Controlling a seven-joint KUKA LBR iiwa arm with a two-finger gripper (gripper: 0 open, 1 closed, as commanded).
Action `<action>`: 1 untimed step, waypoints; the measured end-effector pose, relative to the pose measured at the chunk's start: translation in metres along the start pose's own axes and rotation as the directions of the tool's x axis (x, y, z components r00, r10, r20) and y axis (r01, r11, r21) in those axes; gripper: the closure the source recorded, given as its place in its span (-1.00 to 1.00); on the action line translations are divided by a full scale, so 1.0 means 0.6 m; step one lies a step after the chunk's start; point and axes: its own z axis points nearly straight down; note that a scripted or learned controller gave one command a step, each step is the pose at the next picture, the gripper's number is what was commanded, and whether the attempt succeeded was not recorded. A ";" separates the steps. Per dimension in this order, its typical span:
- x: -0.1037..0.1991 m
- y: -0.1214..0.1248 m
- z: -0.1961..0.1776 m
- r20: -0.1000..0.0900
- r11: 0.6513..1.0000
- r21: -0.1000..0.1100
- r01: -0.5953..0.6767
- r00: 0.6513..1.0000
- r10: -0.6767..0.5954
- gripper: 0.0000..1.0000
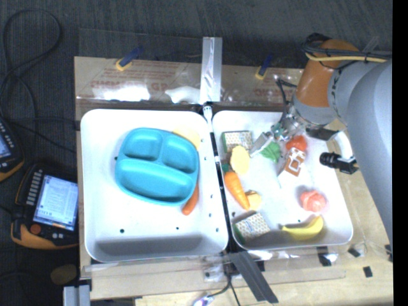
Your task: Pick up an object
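Over the right bin (338,231), the end effector (273,140) reaches low among toys, beside a green piece (271,152); whether it is spread or pressed together cannot be told. Nothing is visibly lifted, so the pick is judged still to do. Near it lie a yellow piece (240,160), carrot (235,189) and banana (303,228). Open floor lies mid-bin; the divider rim is close to the left.
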 end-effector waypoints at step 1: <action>-0.001 0.002 -0.020 0.007 1.000 0.000 0.003 1.000 -0.003 1.00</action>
